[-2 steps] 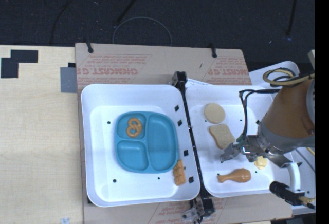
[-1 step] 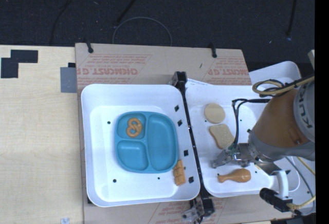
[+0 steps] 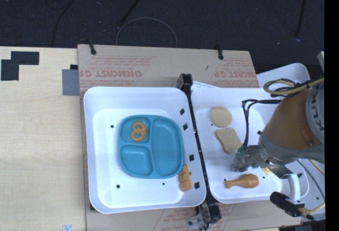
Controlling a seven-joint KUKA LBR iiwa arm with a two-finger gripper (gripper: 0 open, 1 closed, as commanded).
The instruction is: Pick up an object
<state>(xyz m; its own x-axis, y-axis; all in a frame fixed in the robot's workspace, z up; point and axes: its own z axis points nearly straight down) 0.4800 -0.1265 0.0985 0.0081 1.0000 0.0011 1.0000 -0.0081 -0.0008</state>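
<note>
In the right bin (image 3: 212, 193), low over the floor: the hand (image 3: 242, 160), just above the drumstick (image 3: 242, 181) and beside the bread slice (image 3: 229, 140). Hard to tell whether spread or closed. Probably poised for the drumstick, lying loose and within reach.

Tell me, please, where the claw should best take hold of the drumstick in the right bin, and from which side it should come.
Probably the thin neck of the drumstick, just left of its thick end. It lies flat, long axis running left to right, nothing touching it. Come from straight above, fingers across the neck. The claw hangs just above it, beside the bread slice.
</note>
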